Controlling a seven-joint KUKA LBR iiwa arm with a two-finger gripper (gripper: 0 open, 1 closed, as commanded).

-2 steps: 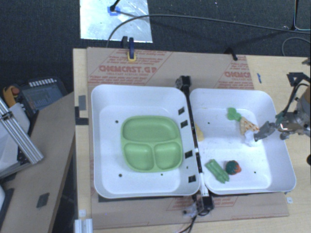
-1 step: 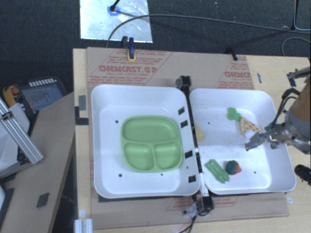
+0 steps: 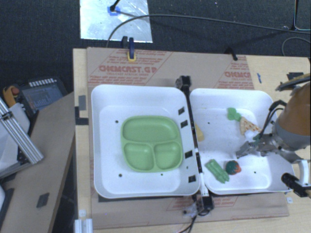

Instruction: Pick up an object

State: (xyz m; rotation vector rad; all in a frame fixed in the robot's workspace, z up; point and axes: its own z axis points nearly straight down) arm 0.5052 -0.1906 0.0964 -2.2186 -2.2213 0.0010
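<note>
The surface, a pale board printed with red lettering, carries two shallow white bins side by side. The grey arm with its orange band comes in from the right edge and bends low over the right bin, its wrist turned toward the left. The gripper hangs just above the bin floor near the middle of that bin; its dark fingers point left and look spread a little, with nothing between them.

The left bin holds one pale green plate with three compartments, lying flat near its middle.

The right bin holds four small toy pieces. One long green vegetable lies at the near left, tilted. Just beside it on the right sits one round piece, red with a green top. One yellow wedge like a pizza slice lies toward the far right, just beyond the fingers. One small green piece rests beside it on the far side
</note>
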